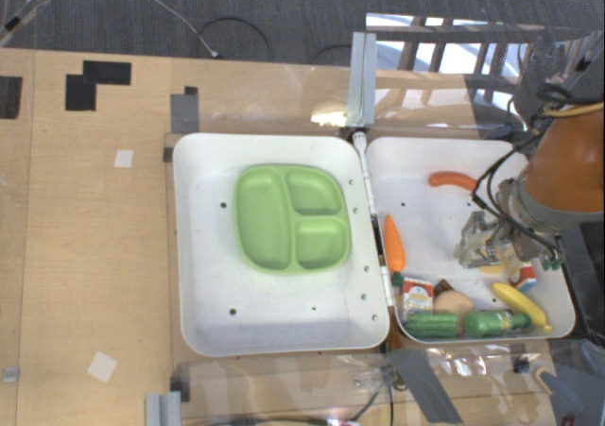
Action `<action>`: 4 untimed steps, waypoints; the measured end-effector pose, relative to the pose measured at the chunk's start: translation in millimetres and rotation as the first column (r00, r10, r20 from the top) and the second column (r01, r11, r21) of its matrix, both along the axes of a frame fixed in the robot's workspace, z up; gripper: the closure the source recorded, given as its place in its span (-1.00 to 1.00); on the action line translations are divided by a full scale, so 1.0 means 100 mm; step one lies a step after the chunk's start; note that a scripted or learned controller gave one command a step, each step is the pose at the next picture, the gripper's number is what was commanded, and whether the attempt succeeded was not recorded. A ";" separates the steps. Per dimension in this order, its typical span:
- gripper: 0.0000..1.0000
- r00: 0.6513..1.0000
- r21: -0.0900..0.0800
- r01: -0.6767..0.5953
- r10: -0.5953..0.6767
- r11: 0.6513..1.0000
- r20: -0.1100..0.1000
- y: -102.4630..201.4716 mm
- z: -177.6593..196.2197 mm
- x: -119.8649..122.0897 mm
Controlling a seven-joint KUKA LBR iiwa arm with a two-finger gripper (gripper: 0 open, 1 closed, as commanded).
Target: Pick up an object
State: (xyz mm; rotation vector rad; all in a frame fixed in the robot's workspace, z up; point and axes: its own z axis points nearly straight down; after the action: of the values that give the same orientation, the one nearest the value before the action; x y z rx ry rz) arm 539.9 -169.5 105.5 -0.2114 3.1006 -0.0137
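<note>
The right bin (416,178) holds toy food. A carrot (393,243) lies by its left wall and an orange sausage (452,180) near the back. Along the front edge sit a small carton (417,296), a beige potato-like piece (454,302), two green vegetables (433,324) (493,322) and a yellow banana (520,303). My gripper (484,247) hangs low over the bin's right half, just above the banana and a small red and white item (527,275). Nothing shows between its fingers.
The left bin (203,226) carries a green divided plate (288,216) in its middle. The arm's orange band (567,164) and cables loom over the right bin's far right side. A metal post (361,75) rises behind where the bins meet.
</note>
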 end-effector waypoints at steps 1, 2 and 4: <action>1.00 0.998 0.000 -0.063 0.063 0.998 -0.015 0.03 1.60 -0.24; -1.00 0.998 0.004 -0.063 0.063 0.998 -0.023 0.04 1.56 -0.25; -1.00 0.974 -0.003 -0.226 0.225 0.974 -0.012 0.07 -0.14 -0.34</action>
State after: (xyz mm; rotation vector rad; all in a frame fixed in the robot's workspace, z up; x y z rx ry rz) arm 505.8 -163.0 91.4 -0.5641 3.0679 -0.0132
